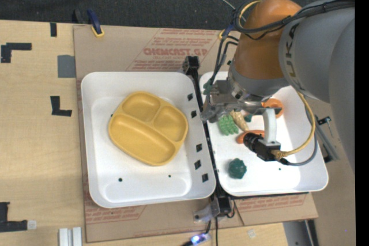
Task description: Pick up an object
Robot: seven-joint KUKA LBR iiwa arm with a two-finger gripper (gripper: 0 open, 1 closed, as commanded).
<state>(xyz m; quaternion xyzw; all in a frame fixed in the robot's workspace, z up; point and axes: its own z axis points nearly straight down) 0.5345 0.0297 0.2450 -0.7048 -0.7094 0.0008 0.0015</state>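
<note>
Light green ridged toy (228,124): sits in the right bin (300,181), up near the divider side, and looks to me like the likeliest target since it's right under the tool.
Neighbours: a cream piece (241,120) is just beside it, maybe touching, hard to say. An orange item (273,105) is half hidden behind the wrist. A dark green lump (237,168) lies on its own nearer the front of that bin, well apart from the rest.
Gripper (223,113): down low over the ridged toy and the cream piece, with the arm (271,49) bulking over the back of the bin.
Grip state: honestly can't tell, the wrist and cabling cover the business end, so I'm not calling anything held.
Left bin (104,181): has a yellow divided plate (149,127) in it, nowhere near the action.
Step in hand: my read is the reach/descend part of a pick, not the lift.
Next move needs: closing squarely on one item, then a straight lift.
Watch out for: the toy and the cream piece are crowded together close to the bin wall, so a grab could catch both, or nudge one away and come up with nothing.
</note>
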